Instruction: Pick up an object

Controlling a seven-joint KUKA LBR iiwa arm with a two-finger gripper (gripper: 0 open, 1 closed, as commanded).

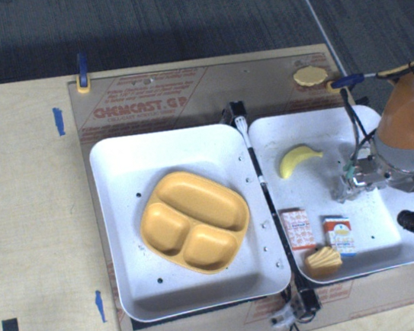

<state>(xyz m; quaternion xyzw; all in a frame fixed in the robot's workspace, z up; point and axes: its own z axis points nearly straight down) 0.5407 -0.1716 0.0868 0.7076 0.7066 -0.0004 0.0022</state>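
Dark grey carpet ran behind a pale wooden bench (34, 248) on which two shallow white bins sat side by side. On the left, the left bin (115, 167) held a yellow three-compartment tray (194, 221), lying at a slant near its middle. Beside it, the right bin (380, 239) held the small items: a yellow banana (297, 160) toward its upper left, a small red-and-white carton (297, 229) against the left wall, another red-and-white box (339, 235) just right of it, and a tan wedge-shaped piece (323, 259) at the front edge, touching or nearly touching that box. From the right, the arm's orange band (410, 119) hung over the bin's right side, and the gripper (350, 180) sat low over bare bin floor. Whether it was spread or closed could not be made out, and nothing showed in its grasp. From it, the banana lay to the upper left, apart, and the two boxes lay toward the front, also apart.
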